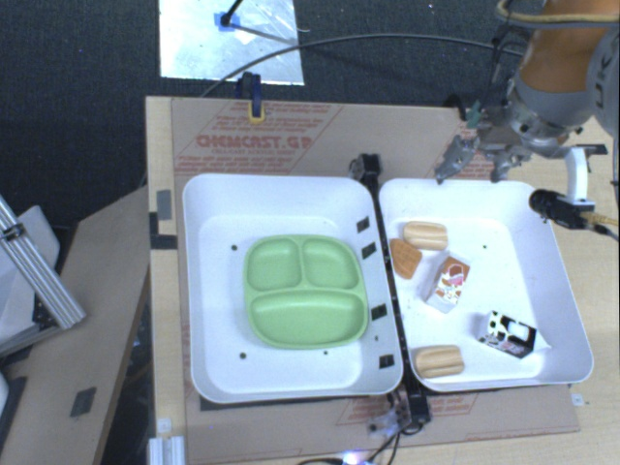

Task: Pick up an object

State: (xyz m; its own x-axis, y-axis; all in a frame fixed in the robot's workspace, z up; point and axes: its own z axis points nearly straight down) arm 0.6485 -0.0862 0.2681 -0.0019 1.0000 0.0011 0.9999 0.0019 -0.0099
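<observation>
Where the left bin (208,260) sits, a green divided plate (305,291) lies flat at its centre, bare white floor all round. Right bin (562,289) holds five items: a bread roll (424,234) near the back, a brown wedge (406,258) just beside it, a small carton (448,284) mid-floor, a second roll (438,360) at the front edge, a black-and-white packet (508,334) front right. Back-right floor open. Gripper (475,170) hangs above the right bin's back rim, fingers spread, grasping nothing, well apart from all items.
</observation>
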